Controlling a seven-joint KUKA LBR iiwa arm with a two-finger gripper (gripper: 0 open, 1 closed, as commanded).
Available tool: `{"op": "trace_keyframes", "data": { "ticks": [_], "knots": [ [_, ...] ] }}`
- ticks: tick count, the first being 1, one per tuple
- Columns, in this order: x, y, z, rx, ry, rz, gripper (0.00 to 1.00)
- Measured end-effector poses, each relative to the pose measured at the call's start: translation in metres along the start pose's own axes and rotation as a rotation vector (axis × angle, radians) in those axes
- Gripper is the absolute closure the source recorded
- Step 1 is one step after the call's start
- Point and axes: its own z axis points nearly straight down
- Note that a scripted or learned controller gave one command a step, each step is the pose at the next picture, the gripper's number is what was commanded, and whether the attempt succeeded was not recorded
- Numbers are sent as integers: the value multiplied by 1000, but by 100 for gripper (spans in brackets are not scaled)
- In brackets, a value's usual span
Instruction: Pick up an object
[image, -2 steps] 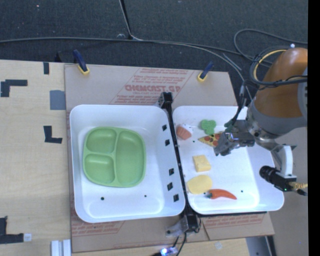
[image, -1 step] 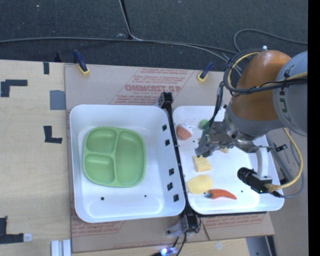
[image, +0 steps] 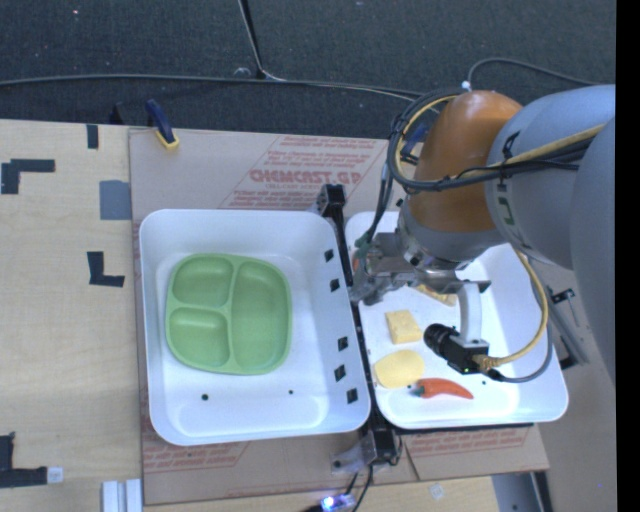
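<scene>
The right bin (image: 535, 400) holds a pale yellow block (image: 403, 325), a rounded yellow piece (image: 399, 368) and a red pepper (image: 446, 390) near its front. A tan piece (image: 438, 295) peeks out from under the arm. My gripper (image: 372, 276) hangs low over the bin's left side, close to the divider wall. It sits just up and left of the yellow block. I see nothing held in it.
The left bin (image: 160, 240) holds a green divided plate (image: 228, 312). The arm's grey body and orange band (image: 465, 150) cover the back of the right bin. A black connector with a yellow cable (image: 456, 347) hangs beside the yellow pieces.
</scene>
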Motion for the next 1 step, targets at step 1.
{"op": "trace_keyframes", "data": {
  "ticks": [1],
  "knots": [
    [48, 17, 14, 0, -1, 1, 100]
  ]
}}
